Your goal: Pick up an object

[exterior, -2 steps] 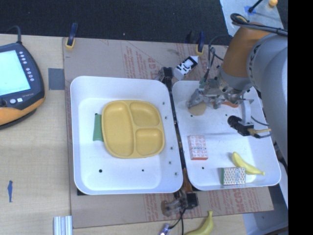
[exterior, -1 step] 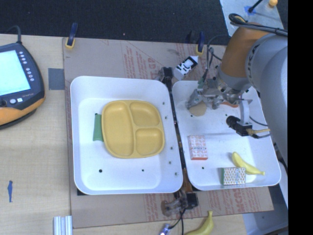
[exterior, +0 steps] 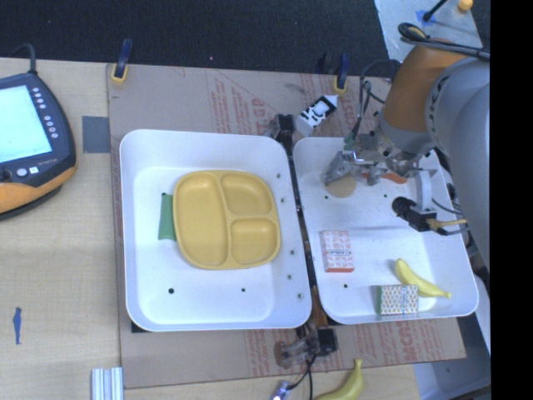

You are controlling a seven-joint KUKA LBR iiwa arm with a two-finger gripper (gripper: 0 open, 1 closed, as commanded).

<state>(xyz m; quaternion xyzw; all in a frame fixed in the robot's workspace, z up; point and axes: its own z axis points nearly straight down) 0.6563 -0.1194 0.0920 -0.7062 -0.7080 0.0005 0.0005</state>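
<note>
Tabletop, right bin: pincer over tan round object, grip state indeterminate; object looks light, rigid; grasp its edges.

The robot arm comprises a rounded grey housing, an orange band above the wrist, thin black cables, and a grey metal two-finger gripper.

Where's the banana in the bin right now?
The banana lies in the right bin, near its front right corner, just above a small box.
</note>
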